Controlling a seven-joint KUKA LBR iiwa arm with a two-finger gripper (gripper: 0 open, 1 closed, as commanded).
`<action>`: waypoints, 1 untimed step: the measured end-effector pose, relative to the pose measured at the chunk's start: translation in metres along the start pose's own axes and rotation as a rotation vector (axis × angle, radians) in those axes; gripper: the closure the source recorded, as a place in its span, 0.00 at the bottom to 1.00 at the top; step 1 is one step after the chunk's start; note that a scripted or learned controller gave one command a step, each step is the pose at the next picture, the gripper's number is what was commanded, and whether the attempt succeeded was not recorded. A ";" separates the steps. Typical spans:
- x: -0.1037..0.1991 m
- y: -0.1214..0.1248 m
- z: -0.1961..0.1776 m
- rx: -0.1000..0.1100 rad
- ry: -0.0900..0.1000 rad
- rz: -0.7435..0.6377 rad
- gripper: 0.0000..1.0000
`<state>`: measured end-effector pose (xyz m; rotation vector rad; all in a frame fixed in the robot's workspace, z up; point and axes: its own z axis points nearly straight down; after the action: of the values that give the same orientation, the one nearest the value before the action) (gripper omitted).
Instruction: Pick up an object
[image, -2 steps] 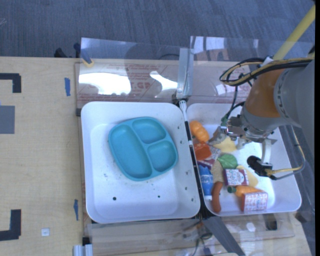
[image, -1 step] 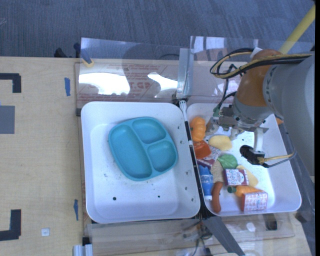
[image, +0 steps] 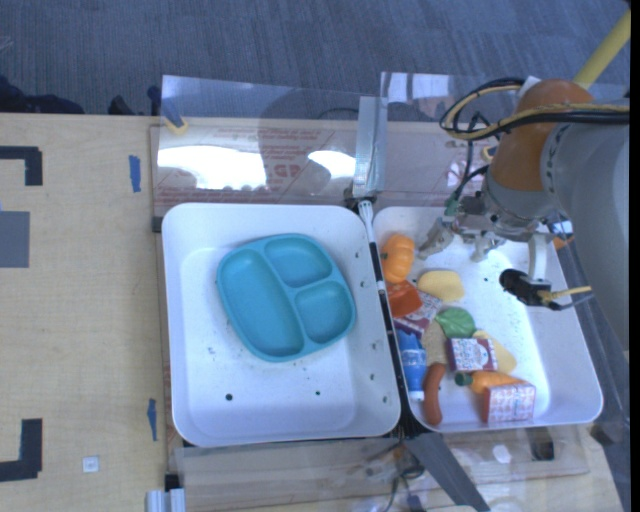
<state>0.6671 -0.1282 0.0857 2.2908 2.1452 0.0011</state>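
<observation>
at the lower right of the frame, the right bin (image: 575, 395) holds a heap of small toy foods: one red-and-white carton (image: 510, 401), one sausage (image: 432, 392), one blue tube (image: 411, 362), one green piece (image: 456, 322), one yellow piece (image: 442, 285) and one orange pumpkin (image: 398, 257). left of it, the left bin (image: 200, 400) carries one blue divided plate (image: 287, 296). farther up, the gripper (image: 463, 238) hangs over the right bin's upper edge, gripping nothing visible; i cannot tell whether the jaws are apart.

The left bin (image: 190, 330) looks like smooth white plastic. The blue tray (image: 287, 296) in it is matt plastic. The worktop (image: 80, 300) is pale, matt wood
</observation>
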 end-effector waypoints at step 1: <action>0.012 -0.042 -0.001 0.001 0.002 -0.034 0.00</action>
<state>0.6258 -0.1136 0.0867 2.2553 2.1852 0.0021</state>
